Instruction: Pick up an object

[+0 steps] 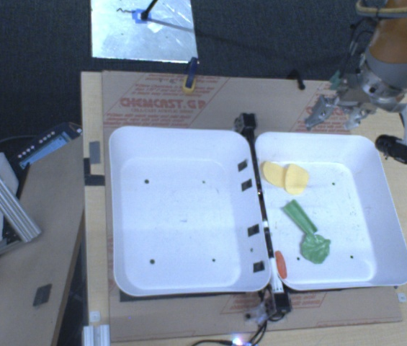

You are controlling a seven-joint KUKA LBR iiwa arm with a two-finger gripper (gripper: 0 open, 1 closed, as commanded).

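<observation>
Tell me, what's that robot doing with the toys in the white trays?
The robot arm is up at the back right, with its claw above the far edge of the right tray, not holding anything. In that tray lie a yellow toy, a green broccoli toy and a small orange piece near the front corner. It is meant to pick one up and hasn't yet.

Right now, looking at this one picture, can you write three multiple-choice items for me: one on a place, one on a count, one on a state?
1. Where does the yellow piece lie?
A. left bin
B. right bin
C. on the cardboard

2. How many things lie in the right bin?
A. one
B. three
C. six

3. Where is the gripper?
A. above the right bin's far edge
B. down in the left bin
C. on the green piece

Key: 1 B, it lies near the divider. 2 B, yellow, green and a small orange piece. 3 A, it hangs above the far rim.
</observation>
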